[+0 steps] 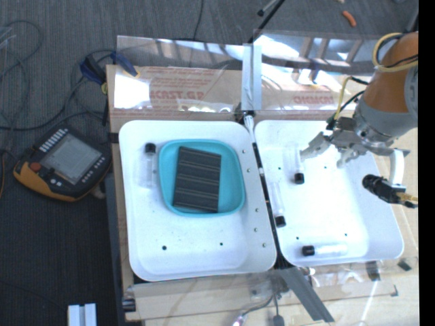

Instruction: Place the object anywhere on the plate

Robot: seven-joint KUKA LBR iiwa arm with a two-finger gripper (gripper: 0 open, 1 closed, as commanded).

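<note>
In the camera view, you see the dark ribbed rectangular block [198, 178] already lying flat on the turquoise rounded-square plate [232, 200], which sits in the left shallow white bin [197, 258]. The block's long axis runs from the far side of the bin toward the near side, tilted slightly so its far end leans right; its ribs run along that same axis. It keeps within the plate's rim, offset a little toward the left of the plate's middle.

The two-finger gripper [336, 149] hangs over the far part of the right shallow white bin [377, 240], well apart from the plate. Its fingers look spread, and nothing sits between them.

Judging from this, the placement looks done, so your risks are mostly about disturbing it. If the program sends the arm back across the divider for another pick, a low sweep could nudge the block off the plate. The small clear vial with a black cap [147, 159] beside the plate's left edge could be mistaken for a target. In the right bin, other small dark-capped pieces [298, 178] lie loose, and a descent there could scatter them.
</note>
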